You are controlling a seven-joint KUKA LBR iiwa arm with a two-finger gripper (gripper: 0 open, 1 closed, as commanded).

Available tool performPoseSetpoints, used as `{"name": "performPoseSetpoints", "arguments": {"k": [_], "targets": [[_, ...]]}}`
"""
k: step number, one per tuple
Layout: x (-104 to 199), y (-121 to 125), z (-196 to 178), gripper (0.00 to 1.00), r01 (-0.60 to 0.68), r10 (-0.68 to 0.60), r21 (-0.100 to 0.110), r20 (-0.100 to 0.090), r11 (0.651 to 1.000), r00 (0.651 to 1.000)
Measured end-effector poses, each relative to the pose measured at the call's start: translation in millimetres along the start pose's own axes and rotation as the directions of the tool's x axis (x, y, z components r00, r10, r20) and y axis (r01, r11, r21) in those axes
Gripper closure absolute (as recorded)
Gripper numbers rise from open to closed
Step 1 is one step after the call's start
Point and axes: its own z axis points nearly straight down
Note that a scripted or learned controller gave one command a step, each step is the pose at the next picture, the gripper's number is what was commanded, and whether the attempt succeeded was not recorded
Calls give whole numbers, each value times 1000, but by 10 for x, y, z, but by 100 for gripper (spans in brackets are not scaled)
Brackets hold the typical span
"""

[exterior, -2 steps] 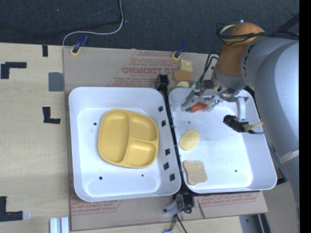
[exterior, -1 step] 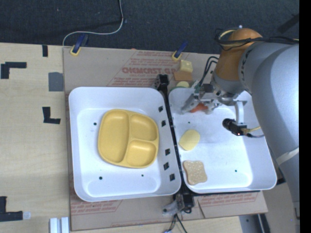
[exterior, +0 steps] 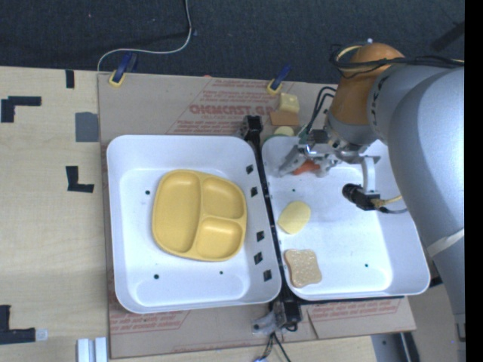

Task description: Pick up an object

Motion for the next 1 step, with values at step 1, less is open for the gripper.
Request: {"name": "performPoseSetpoints", "arguments": {"k": [1], "targets": [[-73, 5, -2, 0, 1, -1, -1, -3, 1000, 1000]]}}
